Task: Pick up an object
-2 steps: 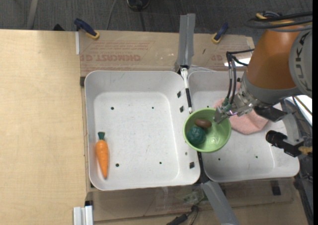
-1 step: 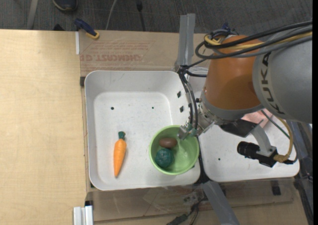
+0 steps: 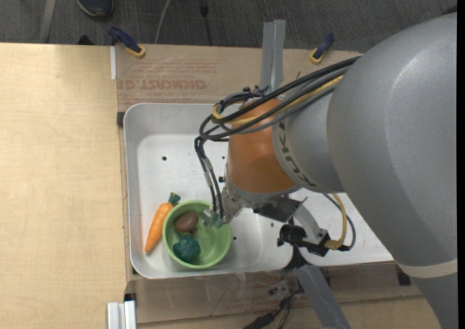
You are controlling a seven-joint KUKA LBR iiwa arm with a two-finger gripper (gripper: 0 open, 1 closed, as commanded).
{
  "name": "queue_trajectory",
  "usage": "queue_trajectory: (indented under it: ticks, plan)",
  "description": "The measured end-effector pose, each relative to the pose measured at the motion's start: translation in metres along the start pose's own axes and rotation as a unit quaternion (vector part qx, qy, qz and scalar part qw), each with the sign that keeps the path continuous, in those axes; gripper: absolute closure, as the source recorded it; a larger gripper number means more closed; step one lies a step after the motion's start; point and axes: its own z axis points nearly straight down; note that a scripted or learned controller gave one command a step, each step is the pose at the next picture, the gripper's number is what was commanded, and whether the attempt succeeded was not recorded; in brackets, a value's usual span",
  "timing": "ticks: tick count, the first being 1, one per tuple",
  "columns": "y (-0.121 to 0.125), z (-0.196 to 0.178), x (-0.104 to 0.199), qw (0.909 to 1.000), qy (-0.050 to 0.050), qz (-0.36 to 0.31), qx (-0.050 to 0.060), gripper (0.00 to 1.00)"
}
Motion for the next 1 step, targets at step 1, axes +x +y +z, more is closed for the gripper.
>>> queue_trajectory:
  ticks: [1]
  plan:
    - [-0.0288, -0.1782, -0.0343, 0.9812, -0.001, -0.193, 0.002, 1.00]
